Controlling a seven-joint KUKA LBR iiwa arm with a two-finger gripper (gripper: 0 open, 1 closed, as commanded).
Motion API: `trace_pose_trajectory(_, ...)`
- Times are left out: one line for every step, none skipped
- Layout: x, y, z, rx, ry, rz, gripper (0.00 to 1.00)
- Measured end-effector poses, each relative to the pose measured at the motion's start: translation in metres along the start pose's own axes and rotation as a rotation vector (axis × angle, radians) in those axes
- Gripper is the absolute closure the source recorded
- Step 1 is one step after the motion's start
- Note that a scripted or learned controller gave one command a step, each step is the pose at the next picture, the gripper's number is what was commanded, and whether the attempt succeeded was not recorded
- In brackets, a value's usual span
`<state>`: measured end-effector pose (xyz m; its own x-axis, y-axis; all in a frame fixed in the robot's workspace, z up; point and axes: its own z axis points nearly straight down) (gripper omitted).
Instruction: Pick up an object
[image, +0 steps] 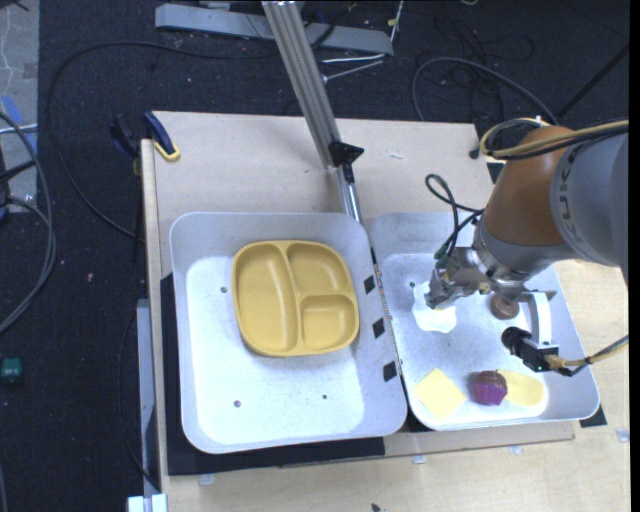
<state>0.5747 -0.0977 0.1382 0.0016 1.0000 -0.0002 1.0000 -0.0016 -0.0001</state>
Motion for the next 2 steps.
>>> trace_pose_trajectory(0.003, 0.003, -0.043, -0.004, -0.001, -0.004, 1.0)
trace_pose_trajectory(-0.007, 0.002, -0.093, -0.005, -0.001, -0.001, 1.0)
